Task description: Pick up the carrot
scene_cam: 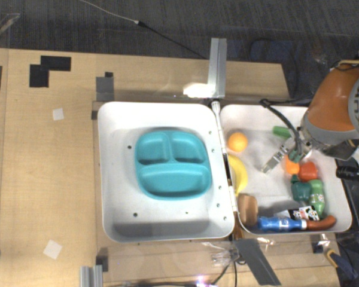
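On the pale wooden table (48, 178), two shallow white bins side by side. In the left white bin (116, 160), a teal plastic plate with three compartments (172, 163), lying flat near the middle.

In the right white bin (257, 118), toward its right half, the small orange carrot (292, 167), partly hidden under the arm's end. Just beside it on the right, a red blocky toy (309, 171); just below that, a cluster of dark green toy pieces (308, 193).

Reaching in from the right, the grey arm with the orange band (338, 103), its wrist low over the bin. Jaws right above the carrot, with one silvery prong slanting down and to the left of it. Impossible to tell how far open, or whether closed on anything; no clear sight of the carrot between them.

Elsewhere in the right bin: a round orange fruit (237, 142) near the left wall, a yellow banana (239, 173) just below it, a brown wooden piece (247, 207) in the lower left corner. Along the bottom wall, a blue tube (278, 223) and a reddish-brown sausage shape (323, 222). Near the top, a small green stick-like item (281, 131).
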{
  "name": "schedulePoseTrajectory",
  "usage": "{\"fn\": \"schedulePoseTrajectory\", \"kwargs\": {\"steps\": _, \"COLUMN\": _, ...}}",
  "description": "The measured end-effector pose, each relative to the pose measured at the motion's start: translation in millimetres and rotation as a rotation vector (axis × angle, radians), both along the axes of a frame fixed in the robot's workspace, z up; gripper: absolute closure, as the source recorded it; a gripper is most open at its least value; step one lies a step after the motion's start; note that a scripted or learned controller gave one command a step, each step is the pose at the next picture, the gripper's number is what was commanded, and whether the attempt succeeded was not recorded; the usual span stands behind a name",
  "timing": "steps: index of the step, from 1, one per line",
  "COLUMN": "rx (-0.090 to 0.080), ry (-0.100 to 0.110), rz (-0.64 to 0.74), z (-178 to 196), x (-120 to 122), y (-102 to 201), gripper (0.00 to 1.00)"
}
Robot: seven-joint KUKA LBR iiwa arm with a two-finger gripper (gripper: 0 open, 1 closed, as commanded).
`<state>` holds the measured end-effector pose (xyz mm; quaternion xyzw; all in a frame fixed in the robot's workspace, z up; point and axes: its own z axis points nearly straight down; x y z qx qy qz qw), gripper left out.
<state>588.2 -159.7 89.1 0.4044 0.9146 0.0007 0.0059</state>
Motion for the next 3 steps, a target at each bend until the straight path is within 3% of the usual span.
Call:
{"fn": "schedulePoseTrajectory", "kwargs": {"steps": 1, "rx": 0.002, "ry": 0.000, "rz": 0.004, "z": 0, "x": -26, "y": -46, "gripper": 0.00}}
{"fn": "schedulePoseTrajectory", "kwargs": {"steps": 2, "rx": -0.005, "ry": -0.010, "rz": 0.130, "z": 282, "x": 39, "y": -45, "gripper": 0.00}}
{"fn": "schedulePoseTrajectory", "kwargs": {"steps": 3, "rx": 0.000, "ry": 0.007, "rz": 0.336, "z": 165, "x": -15, "y": -46, "gripper": 0.00}}
